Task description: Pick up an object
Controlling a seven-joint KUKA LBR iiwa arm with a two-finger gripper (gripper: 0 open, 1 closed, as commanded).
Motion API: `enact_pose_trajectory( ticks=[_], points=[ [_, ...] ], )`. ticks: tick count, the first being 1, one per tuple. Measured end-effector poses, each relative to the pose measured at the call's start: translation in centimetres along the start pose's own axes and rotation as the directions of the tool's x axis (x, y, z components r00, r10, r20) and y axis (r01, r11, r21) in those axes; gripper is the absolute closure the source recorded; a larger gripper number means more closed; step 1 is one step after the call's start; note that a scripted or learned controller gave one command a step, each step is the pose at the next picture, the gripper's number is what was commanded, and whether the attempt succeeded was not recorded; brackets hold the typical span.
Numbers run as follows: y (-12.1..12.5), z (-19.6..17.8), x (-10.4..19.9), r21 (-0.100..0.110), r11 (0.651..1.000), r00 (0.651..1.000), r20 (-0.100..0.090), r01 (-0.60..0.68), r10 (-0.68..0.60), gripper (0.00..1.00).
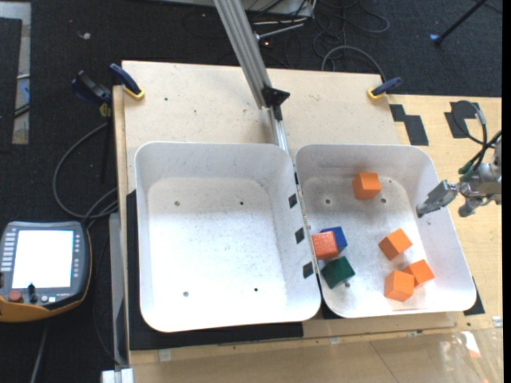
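The right bin (447,238) holds several blocks. One orange cube (366,185) lies near its back. Another orange cube (394,243) sits mid-right, and two more (421,272) (399,285) lie near the front right corner. By the left wall a blue cube (335,235), a red-orange cube (324,246) and a dark green cube (338,271) are clustered. My gripper (444,207) hovers over the right bin's right rim, open, with nothing between its fingers. It is to the right of and apart from all the blocks.
The left bin (160,214) stands beside the right one, their walls meeting at the middle. A metal pole (243,38) slants down from the back to the bins' junction. Clamps (128,82) (384,88) grip the board's rear corners. A teach pendant (41,270) lies at the left.
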State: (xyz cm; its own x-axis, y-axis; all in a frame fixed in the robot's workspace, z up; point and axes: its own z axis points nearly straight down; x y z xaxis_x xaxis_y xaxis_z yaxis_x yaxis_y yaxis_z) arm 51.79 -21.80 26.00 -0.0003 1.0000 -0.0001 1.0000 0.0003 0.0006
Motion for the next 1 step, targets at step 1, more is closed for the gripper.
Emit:
enact_pose_trajectory(
  ticks=[1],
  points=[
    [0.08,-1.01,0.02,-0.002,1.0,1.0,0.001,0.002,-0.002,1.0]
  ],
)
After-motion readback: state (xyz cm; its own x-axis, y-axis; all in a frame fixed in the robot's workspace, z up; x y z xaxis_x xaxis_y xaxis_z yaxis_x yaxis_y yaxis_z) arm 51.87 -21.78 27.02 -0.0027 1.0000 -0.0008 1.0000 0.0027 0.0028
